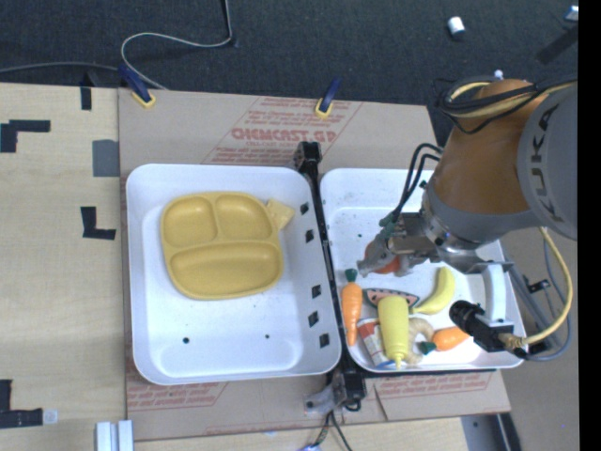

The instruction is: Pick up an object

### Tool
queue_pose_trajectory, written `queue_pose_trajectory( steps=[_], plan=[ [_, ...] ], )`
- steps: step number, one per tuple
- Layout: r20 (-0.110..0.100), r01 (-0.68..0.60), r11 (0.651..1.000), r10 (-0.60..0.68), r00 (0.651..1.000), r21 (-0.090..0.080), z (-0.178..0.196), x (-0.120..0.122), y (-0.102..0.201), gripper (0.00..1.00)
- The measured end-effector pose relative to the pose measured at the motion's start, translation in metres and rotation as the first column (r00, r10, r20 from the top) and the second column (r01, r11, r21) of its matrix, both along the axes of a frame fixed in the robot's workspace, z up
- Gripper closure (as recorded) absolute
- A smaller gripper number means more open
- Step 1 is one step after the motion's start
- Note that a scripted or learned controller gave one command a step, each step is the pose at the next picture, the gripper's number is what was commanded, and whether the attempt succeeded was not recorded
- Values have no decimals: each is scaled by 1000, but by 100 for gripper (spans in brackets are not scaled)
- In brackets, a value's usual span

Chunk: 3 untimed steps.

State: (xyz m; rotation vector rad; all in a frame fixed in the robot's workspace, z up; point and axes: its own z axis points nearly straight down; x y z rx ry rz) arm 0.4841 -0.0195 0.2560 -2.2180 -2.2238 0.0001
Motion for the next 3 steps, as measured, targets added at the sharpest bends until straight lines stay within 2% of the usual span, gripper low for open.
queue_pose_trajectory(
  steps=[1, 2, 3],
  plan=[
    [0, 3, 1000, -3, 1000, -1, 7, 0, -38, 100],
    [0, 1, 1000, -1, 1000, 0, 4, 0, -4, 100],
    [-1, 3, 1000, -3, 1000, -2, -1, -1, -53, 100]
  ],
)
